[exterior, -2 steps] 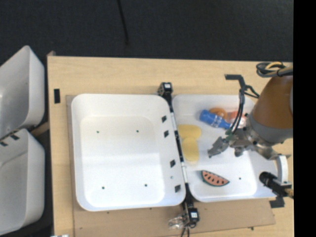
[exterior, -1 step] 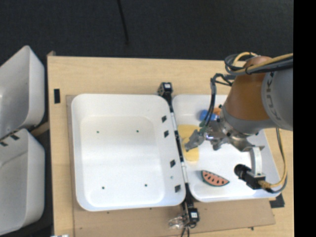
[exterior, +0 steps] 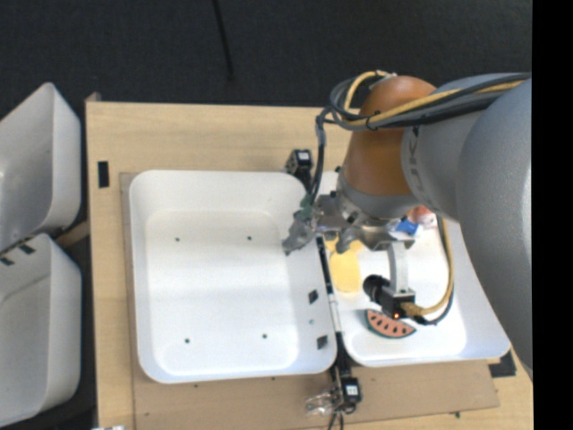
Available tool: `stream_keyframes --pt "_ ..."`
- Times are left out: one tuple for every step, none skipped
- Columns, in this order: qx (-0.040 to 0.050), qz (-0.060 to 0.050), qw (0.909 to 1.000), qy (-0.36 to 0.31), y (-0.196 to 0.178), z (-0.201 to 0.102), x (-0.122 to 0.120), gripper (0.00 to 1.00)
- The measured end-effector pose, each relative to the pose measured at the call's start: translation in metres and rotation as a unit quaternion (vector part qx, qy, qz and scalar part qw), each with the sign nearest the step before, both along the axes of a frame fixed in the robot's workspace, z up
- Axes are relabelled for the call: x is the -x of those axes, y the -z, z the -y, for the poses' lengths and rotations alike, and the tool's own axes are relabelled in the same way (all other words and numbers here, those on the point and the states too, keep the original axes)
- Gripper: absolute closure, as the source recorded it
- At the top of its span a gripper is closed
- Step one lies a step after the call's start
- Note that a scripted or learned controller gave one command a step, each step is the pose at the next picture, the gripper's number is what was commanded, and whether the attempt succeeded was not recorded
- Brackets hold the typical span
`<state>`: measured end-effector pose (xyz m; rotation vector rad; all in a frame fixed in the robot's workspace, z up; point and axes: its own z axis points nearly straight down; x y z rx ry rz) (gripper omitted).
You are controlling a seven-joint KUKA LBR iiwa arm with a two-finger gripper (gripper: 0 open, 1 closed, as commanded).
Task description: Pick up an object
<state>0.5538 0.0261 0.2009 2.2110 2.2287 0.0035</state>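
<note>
The arm reached in over the right bin [exterior: 448, 334], and its tool [exterior: 345, 240] hung low by the wall where the two bins met. I could not tell how the tool was set, because the orange band and the wrist hid most of it. Nothing could be seen held in it, so my guess was that the job was at the reaching step, with the pick not yet made. Right under the tool lay a pale yellow thing [exterior: 345, 267], maybe a soft toy or a sponge, too blurry to name. A little below the tool lay a toy watermelon slice [exterior: 390, 324], red with a green rim, next to a black cable end. Just beside the wrist, on its far side, peeked a small blue and red thing [exterior: 409, 225]. So I counted three things to pick, one of each kind, all in the right bin. There were two white bins, and the left bin [exterior: 224, 276] sat beside the tool on the wooden tabletop [exterior: 112, 267]. Next, I think the tool would need to go straight down on the yellow thing and squeeze it well before lifting.
</note>
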Motion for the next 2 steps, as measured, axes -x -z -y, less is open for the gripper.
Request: stream_keyframes --pt "0.0003 -0.001 1.0000 0.002 -0.010 0.005 0.001 1.00" --pt "-0.0003 -0.004 1.0000 0.002 0.001 -0.037 0.057 1.00"
